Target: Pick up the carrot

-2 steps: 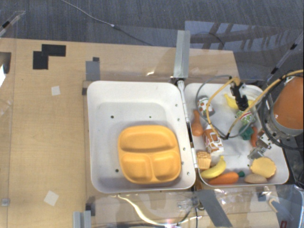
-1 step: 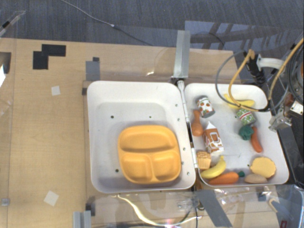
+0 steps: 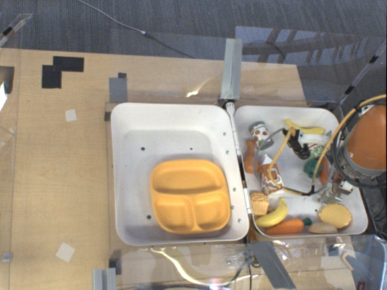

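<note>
The carrot [image 3: 285,226] is an orange, elongated piece lying flat along the front wall of the right bin [image 3: 358,209], with a small green end pointing right. A yellow banana [image 3: 272,214] rests against its upper left side. My gripper [image 3: 331,192] hangs low over the right part of that bin, under the arm's orange band [image 3: 369,141]. It stands to the right of the carrot and a little behind it, apart from it. The arm covers part of the bin's right side.
Around the carrot the right bin holds a pale yellow lump [image 3: 335,215], a beige piece [image 3: 322,228], a small carton [image 3: 270,175], a can [image 3: 260,134], a brown sausage [image 3: 250,149] and a second banana [image 3: 305,128]. The left bin [image 3: 130,162] bears an orange compartment tray [image 3: 190,194].
</note>
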`<state>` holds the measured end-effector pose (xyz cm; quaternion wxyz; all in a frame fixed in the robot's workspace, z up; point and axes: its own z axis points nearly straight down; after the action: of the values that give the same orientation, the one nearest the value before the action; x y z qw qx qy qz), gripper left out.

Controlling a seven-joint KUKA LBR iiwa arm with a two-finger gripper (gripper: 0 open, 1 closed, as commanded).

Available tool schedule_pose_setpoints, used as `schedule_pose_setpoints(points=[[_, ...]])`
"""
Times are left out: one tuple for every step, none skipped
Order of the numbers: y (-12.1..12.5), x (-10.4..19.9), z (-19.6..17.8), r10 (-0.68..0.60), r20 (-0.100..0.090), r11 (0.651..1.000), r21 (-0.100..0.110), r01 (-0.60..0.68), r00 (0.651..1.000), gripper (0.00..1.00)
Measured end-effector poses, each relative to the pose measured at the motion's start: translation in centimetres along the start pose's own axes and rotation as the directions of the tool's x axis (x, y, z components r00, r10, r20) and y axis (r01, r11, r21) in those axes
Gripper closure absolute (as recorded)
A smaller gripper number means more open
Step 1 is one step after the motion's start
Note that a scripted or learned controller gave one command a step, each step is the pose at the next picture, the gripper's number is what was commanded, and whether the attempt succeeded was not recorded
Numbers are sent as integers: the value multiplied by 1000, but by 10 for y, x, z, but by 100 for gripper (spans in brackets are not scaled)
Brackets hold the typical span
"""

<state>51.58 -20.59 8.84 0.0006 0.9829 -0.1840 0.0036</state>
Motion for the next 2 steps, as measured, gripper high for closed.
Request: schedule_pose_setpoints(points=[[-22,13,-86,-133,-4,991,3,134,991,100],[-12,26,-120,-169,-2,986,4,169,986,100]])
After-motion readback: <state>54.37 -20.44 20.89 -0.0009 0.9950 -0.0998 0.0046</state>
